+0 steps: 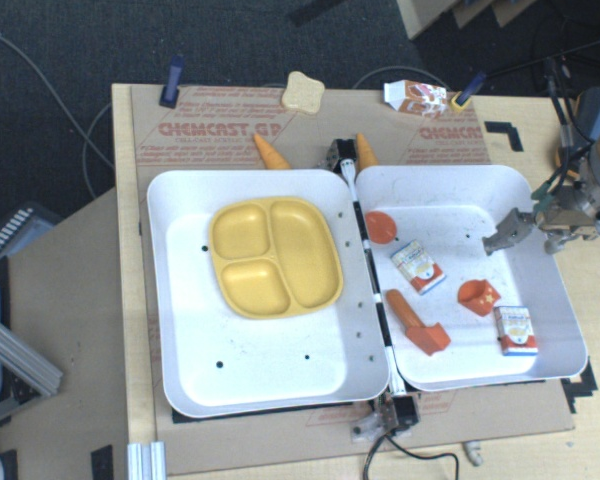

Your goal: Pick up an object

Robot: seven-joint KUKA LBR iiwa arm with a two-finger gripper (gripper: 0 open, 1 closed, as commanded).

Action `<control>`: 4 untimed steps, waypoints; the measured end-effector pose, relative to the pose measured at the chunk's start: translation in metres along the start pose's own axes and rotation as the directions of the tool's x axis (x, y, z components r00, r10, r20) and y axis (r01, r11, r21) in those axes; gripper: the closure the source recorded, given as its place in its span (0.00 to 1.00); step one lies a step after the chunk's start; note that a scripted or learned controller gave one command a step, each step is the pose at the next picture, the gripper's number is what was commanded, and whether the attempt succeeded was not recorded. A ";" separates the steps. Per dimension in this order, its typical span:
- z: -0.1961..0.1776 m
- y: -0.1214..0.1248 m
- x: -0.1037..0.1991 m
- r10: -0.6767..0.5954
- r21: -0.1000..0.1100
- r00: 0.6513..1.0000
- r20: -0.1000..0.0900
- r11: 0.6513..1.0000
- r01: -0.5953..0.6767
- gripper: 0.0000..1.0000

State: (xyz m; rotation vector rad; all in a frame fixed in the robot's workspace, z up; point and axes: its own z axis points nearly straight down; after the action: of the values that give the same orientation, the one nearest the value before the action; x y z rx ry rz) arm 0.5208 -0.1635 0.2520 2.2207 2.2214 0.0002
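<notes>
The right bin (450,193) holds several small items: an orange round piece (381,228), a small white carton (418,267), a red berry-shaped toy (478,295), a second carton (517,330) and a long orange-red piece (417,323). My gripper (528,238) hangs over the bin's right side, above and to the right of the red toy. Its fingers (503,233) are spread open with nothing between them. It touches none of the items.
A yellow divided plate (276,256) lies in the left bin (180,298). Behind the bins on the cardboard sit a bread slice (303,91), a small carton (416,96) and two carrot pieces (271,152). A clamp (344,154) stands where the bins meet.
</notes>
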 end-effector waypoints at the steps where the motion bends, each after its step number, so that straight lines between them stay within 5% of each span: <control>1: 0.090 0.018 -0.047 0.001 0.003 1.000 -0.001 1.000 -0.001 0.00; 2: 0.168 -0.005 -0.027 0.000 0.002 1.000 -0.001 1.000 0.000 0.00; 3: 0.156 -0.003 -0.028 0.001 -0.004 1.000 0.001 1.000 -0.001 1.00; 4: 0.143 0.024 0.065 -0.002 -0.001 1.000 -0.001 1.000 0.002 1.00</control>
State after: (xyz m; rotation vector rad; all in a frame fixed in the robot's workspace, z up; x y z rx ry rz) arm 0.5447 -0.0990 0.1086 2.2182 2.2236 0.0027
